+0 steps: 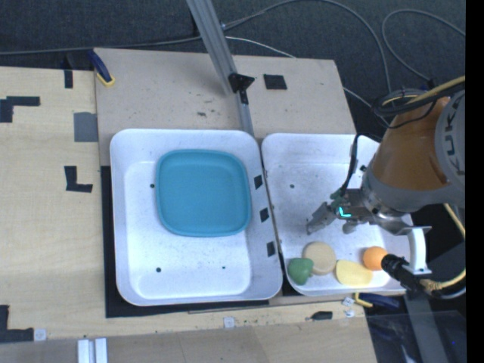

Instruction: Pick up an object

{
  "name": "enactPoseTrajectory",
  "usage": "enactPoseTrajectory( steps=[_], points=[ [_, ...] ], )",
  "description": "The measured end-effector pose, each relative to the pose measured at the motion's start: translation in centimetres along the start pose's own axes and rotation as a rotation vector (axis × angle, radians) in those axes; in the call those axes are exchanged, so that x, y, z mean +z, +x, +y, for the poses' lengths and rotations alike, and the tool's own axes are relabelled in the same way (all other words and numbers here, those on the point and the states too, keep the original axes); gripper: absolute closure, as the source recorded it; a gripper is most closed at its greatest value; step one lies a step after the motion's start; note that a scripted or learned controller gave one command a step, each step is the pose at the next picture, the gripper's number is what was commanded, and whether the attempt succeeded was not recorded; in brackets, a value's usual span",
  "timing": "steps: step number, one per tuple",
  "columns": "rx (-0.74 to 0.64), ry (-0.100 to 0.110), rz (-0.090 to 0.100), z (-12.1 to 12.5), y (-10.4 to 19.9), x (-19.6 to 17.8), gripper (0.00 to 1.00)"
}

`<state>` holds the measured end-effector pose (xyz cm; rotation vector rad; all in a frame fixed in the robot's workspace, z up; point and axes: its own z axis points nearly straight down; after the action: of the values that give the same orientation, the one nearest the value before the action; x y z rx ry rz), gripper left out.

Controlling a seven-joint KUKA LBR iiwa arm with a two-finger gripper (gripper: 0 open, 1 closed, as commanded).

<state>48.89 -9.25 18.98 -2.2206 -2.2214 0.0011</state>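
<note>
Hovering at centre right, the gripper (324, 216) is seen spread open and empty, just above the beige round object (321, 256) near the right bin's (302, 157) lower edge; a straight, centred descent is advised.

Readable text: one partial marking only.
Large dark letters "UK", cut off by the frame edge, on the grey arm (454, 146) just above its orange band (408, 153); nothing else legible.
</note>
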Motion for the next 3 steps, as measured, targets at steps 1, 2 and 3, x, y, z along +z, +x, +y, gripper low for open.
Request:
enactPoseTrajectory(
  steps=[1, 2, 3],
  points=[
    [0.000, 0.000, 0.000, 0.0, 0.0, 0.0, 0.00],
    [0.000, 0.002, 0.000, 0.0, 0.2, 4.2, 0.00],
    [0.000, -0.003, -0.001, 0.1, 0.1, 9.1, 0.00]
  ],
)
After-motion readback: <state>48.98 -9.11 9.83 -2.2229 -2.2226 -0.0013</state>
